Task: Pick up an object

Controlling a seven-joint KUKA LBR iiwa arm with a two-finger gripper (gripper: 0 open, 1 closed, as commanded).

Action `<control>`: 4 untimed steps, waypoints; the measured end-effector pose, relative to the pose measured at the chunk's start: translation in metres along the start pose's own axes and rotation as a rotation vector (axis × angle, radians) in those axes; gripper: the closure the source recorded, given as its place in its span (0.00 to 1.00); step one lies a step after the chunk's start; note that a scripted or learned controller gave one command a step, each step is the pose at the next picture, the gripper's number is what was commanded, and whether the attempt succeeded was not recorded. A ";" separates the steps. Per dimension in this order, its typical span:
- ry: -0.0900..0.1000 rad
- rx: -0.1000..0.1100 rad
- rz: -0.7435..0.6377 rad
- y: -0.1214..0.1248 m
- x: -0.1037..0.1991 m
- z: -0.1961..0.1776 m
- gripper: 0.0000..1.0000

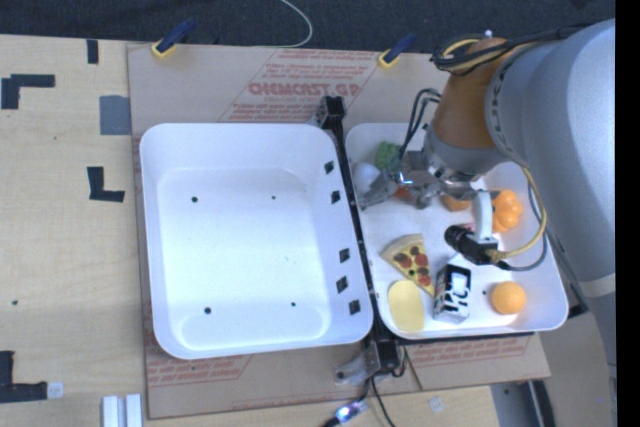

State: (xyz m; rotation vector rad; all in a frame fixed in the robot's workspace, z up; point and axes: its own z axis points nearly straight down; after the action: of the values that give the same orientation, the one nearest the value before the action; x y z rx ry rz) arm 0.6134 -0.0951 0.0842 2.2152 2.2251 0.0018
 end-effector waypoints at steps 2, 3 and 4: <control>0.000 0.007 0.006 -0.013 -0.024 0.000 0.00; 0.001 0.004 0.000 0.032 0.004 0.000 0.00; 0.001 0.006 0.001 0.030 0.003 -0.009 1.00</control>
State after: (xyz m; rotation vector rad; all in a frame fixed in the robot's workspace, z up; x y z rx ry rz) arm 0.6437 -0.0924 0.0934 2.2202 2.2267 -0.0042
